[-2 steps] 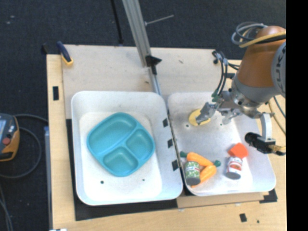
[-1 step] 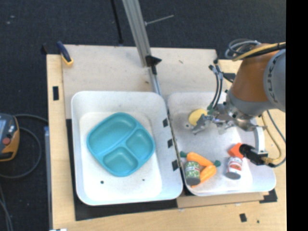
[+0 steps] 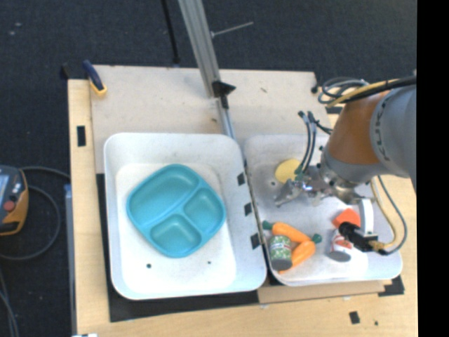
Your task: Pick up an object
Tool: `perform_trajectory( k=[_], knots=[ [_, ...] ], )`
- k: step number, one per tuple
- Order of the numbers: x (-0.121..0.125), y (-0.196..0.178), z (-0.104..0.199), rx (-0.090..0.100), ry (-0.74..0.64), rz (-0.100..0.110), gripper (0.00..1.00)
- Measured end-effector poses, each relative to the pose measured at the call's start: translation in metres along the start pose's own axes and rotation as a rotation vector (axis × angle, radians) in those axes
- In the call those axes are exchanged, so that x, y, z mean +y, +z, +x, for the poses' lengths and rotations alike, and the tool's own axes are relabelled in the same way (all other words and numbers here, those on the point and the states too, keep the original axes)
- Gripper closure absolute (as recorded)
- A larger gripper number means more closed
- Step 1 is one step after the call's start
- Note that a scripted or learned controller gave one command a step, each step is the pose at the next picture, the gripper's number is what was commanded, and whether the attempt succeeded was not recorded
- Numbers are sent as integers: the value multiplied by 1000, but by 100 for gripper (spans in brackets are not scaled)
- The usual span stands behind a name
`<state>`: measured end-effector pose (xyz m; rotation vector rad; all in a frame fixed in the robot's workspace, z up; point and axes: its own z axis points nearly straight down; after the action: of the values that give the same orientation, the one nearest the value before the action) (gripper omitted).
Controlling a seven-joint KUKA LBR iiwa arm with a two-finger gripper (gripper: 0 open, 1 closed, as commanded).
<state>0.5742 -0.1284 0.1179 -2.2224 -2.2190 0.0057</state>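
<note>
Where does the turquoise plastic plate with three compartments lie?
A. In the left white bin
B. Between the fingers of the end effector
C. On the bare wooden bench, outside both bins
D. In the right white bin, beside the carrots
A: the turquoise plastic plate with three compartments rests flat on the floor of the left white bin.

Two white bins, one blue plate, two carrots

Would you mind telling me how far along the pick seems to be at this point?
Done: the arm has reached over the right bin, its gripper low beside the yellow object. In hand: nothing visibly lifted. Left: the grasp and lift; the carrots lie on the bin floor, and the blue tray sits in the left bin.
</note>
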Motion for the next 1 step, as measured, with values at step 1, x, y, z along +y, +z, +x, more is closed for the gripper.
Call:
perform_trajectory(
  k=[1],
  knots=[
    [2,-14,0,2,4,-7,100]
  ],
)
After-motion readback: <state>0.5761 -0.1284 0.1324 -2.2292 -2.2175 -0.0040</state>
